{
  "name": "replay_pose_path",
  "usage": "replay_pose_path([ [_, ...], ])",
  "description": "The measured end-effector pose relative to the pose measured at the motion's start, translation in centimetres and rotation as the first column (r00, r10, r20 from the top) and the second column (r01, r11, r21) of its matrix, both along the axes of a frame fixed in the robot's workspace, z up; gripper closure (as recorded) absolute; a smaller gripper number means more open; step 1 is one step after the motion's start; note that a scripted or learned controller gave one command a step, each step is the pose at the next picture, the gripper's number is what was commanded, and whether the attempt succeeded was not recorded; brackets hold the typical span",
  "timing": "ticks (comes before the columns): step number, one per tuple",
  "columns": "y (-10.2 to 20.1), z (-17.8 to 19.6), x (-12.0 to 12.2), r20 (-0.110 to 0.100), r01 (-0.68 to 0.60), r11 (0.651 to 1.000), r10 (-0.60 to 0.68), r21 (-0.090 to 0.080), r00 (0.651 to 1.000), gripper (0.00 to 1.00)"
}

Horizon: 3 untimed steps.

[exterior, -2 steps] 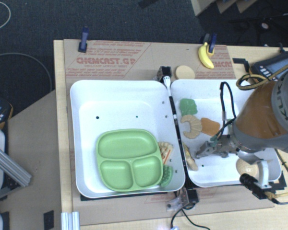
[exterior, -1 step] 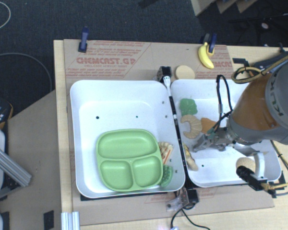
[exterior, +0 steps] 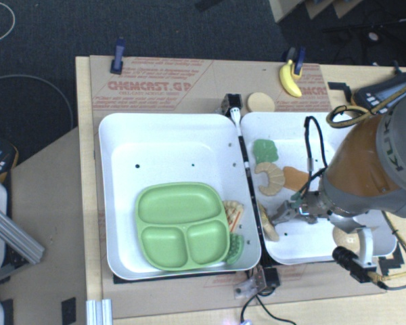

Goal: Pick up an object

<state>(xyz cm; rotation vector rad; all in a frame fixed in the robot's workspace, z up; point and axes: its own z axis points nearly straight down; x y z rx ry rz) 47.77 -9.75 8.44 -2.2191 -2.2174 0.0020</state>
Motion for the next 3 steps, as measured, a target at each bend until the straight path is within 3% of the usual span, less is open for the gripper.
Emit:
replay_pose_path([
  [1, -0.1, 1.1, 0.2, 0.005, 0.000, 1.000, 0.000, -0.002, 1.000, 1.00],
  [2, 6.0, 10.5, 0.3, 0.013, -0.008, 1.000, 0.009, -0.001, 1.000, 1.00],
  [3, 11.5, 14.3, 0.2, 0.009, -0.008, 1.000, 0.008, 0.000, 1.000, 1.00],
])
